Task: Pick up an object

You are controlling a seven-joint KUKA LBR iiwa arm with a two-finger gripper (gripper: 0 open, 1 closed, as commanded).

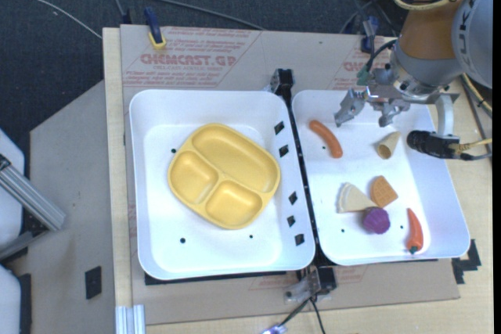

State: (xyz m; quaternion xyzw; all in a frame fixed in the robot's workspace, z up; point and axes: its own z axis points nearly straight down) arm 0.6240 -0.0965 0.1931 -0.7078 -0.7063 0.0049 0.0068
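My gripper [368, 112] hangs over the back of the right bin [438, 246], its two fingers spread apart with nothing between them. A sausage [326, 138] lies just left of and below the fingers. A small beige cone-shaped piece [387, 145] lies just below the right finger. Nearer the front sit a pale cheese wedge [355, 198], a tan cracker [383, 190], a purple ball [376, 220] and a small red-orange carrot-like piece [415, 230].
The left bin [149, 168] holds a yellow divided plate [225, 174]. A black clamp strip [293, 168] runs between the bins. The grey and orange arm [442, 12] leans in from the upper right, with cables [446, 143] at the right bin's rim.
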